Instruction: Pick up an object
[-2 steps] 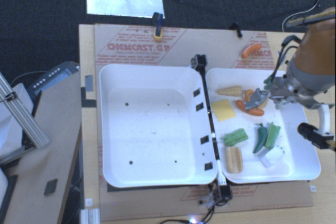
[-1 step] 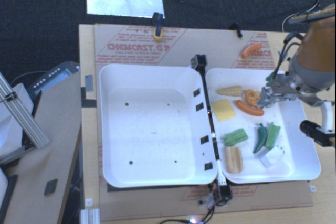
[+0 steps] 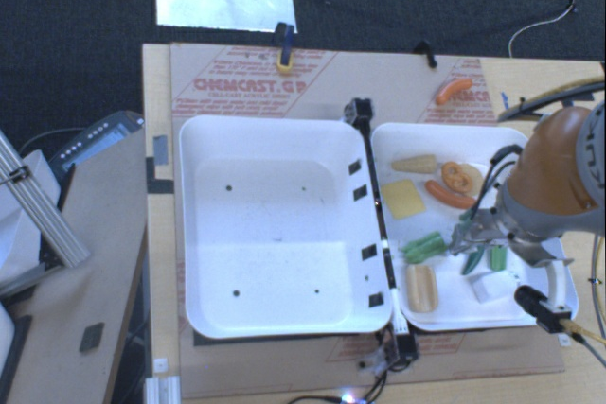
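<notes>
Bench front edge (image 3: 284, 374): pale wood, nearest the camera, with a small black clamp (image 3: 402, 350) between the two bins' front corners.
Hot dog bun (image 3: 420, 287): tan, lying lengthwise at the front of the right bin, just left of the gripper.
White block (image 3: 492, 287): small, pale, near the right bin's front right, just below the green pieces.
Gripper (image 3: 471, 241): low over the right bin, among the green items; fingers blurred and half hidden by the wrist, so opening cannot be told, and nothing seen clearly between them.
Green vegetable (image 3: 423, 247): long, lying flat, just left of the gripper, apparently touching or nearly so.
Green pieces (image 3: 483, 258): two short dark-green bits just below and right of the gripper.
Arm (image 3: 559, 175): grey with orange band, reaching in from the right, covering the bin's right side.
Yellow slice (image 3: 402, 199): flat square, mid bin, near the left wall.
Orange sausage (image 3: 448, 195): slanted, just right of the yellow slice.
Orange round (image 3: 460, 175): beside the sausage, farther back.
Pale wedge (image 3: 415, 165): at the back of the bin.
Right bin (image 3: 383, 142): white, shallow, holding all the above.
Left bin (image 3: 275, 222): white, alongside, touching at the divider.
Stray sausage (image 3: 454, 91): orange, on the board behind the right bin.
Yellow clip (image 3: 284, 61): at the bench's far edge.
</notes>
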